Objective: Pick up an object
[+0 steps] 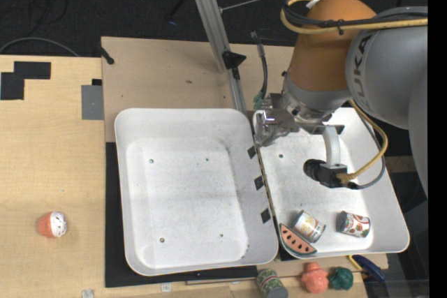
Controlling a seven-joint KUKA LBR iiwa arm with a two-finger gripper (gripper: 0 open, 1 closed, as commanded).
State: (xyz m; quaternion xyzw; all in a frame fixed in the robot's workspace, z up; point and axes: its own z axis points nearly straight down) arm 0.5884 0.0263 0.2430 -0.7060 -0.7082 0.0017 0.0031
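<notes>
My gripper [266,126] hangs low over the far left corner of the right bin [395,229], close to the divider between the two bins. The arm's orange band and grey wrist cover the back of that bin. At the bin's front lie a watermelon slice toy [296,240], a small silver can [308,225] on its side and a red-and-white can [353,224]. All three sit well in front of the gripper and apart from it. Nothing shows beneath the gripper.
The left bin [127,123] lies beside it. Past the front rim sit a small green can [269,282], a pink toy [314,278] and a green toy [341,278]. A red-and-white doll [52,225] rests on the wooden bench far left. A metal rail [209,7] slants behind the bins.
</notes>
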